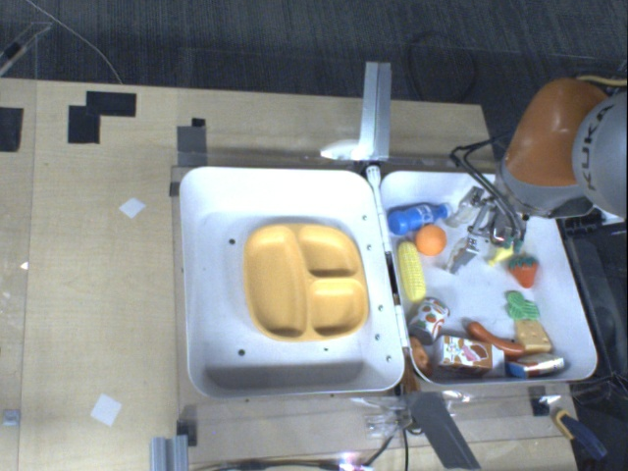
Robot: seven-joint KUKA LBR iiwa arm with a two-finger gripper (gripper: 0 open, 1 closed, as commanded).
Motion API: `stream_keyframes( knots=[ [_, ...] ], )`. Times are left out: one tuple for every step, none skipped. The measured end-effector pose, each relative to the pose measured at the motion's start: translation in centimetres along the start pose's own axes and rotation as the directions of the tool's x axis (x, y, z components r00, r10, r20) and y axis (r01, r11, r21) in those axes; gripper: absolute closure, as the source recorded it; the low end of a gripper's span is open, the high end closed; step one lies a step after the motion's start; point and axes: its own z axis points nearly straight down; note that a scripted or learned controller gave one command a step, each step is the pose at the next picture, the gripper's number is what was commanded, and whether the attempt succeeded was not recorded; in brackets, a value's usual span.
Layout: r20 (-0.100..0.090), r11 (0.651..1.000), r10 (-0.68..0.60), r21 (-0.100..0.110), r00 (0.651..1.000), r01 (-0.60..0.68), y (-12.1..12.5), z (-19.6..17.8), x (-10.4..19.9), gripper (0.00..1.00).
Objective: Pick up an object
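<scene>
Pale wooden tabletop (98,263) fills your view, carrying two shallow white bins side by side. You see the left bin (211,361) holding a yellow divided tray (302,281). The right bin (579,346) holds small toy foods: a blue bottle (416,216), an orange ball (430,240), a corn cob (410,271), a strawberry-like piece (525,272), a green piece (523,306), and a cluster at the near edge with a sausage (494,339) and a small carton (463,354).

Your arm (564,150), grey with an orange band, reaches in from the right. Its gripper (471,245) hangs low over the upper middle of the right bin. The jaws look parted, with nothing between them.

The nearest candidates are the orange ball, just beside the jaws on their left in the view, and the strawberry-like piece, near them on the other side. The corn cob lies further left, its long axis running roughly parallel to the wall between the bins. Judged from this, a short shift toward the ball would line up a pick.
</scene>
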Motion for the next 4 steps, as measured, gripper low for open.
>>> stream_keyframes(
  knots=[
    [0.0,0.992,0.127,0.004,0.992,-0.127,3.4,0.0,-1.5,0.0],
    [-0.003,0.998,-0.069,0.002,0.998,0.069,-2.3,0.1,-3.6,0.0],
    [-0.011,1.0,0.018,0.003,1.0,-0.018,4.7,0.0,-1.6,0.0],
    [0.015,1.0,0.012,-0.003,1.0,-0.012,5.0,-1.5,-2.2,1.0]
  ],
)
